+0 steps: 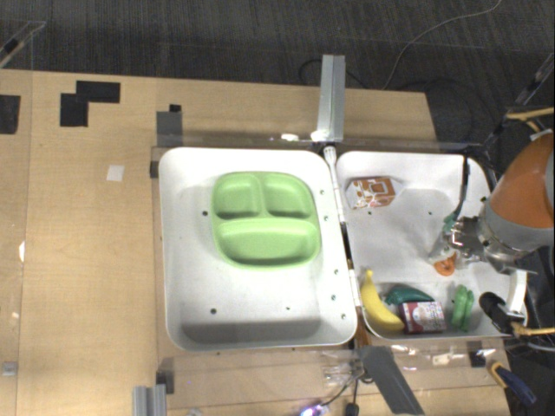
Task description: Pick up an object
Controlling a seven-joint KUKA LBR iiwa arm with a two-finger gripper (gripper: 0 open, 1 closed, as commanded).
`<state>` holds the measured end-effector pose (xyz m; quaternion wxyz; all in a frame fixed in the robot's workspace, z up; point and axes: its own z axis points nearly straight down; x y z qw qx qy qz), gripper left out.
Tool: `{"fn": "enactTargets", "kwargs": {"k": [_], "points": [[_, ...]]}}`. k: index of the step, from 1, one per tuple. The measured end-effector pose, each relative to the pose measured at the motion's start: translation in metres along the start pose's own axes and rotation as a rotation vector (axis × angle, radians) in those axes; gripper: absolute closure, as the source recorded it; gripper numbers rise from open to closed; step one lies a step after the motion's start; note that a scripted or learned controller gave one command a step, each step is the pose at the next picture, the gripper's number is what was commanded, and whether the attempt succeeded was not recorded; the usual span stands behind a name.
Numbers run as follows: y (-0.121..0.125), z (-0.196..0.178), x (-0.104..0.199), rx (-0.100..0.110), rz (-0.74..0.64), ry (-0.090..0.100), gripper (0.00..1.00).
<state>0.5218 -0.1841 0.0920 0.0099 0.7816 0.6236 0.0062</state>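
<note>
Orange object: small, lying on the floor of the right bin at about 3 o'clock from that bin's middle; you may judge this the likeliest target, since it sits right by the hand
Hand: just above the orange object, at its 1 o'clock; whether the fingers are spread or closed you cannot tell; nothing shows between them
Advice: centre yourself over the orange piece before you descend; it is small and flat, so go right down to the bin floor
Neighbours: green round thing at 5 o'clock of the target; dark red can and banana along the near wall, close together; keep clear of them
Further out: printed packet at 10 o'clock; green divided plate in the left bin, well apart
Risk: the bin's right wall is close; allow for it
</note>
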Motion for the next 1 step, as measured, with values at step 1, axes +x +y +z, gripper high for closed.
{"fn": "enactTargets", "kwargs": {"k": [1], "points": [[-0.0041,-0.1234,0.0704,0.019,-0.123,0.005,1.0]]}}
